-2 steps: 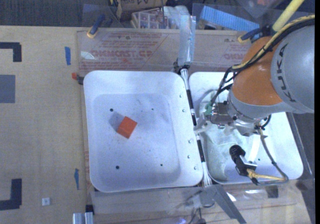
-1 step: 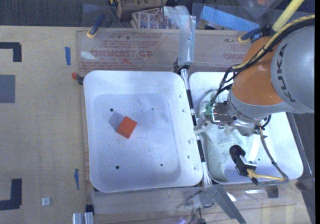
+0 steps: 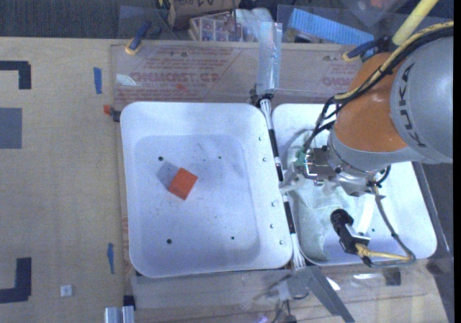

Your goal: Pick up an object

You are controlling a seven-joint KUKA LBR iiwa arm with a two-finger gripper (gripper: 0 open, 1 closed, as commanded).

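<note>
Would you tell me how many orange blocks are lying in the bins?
1: the orange block lies left of centre in the left bin. The arm covers part of the right bin, so another could be hidden.

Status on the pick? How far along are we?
Done: nothing visible yet; the orange block lies on the floor of the left bin, untouched. In hand: the arm's wrist is over the right bin, away from the block. Left: cross to the left bin, descend, grasp and lift the block.
</note>
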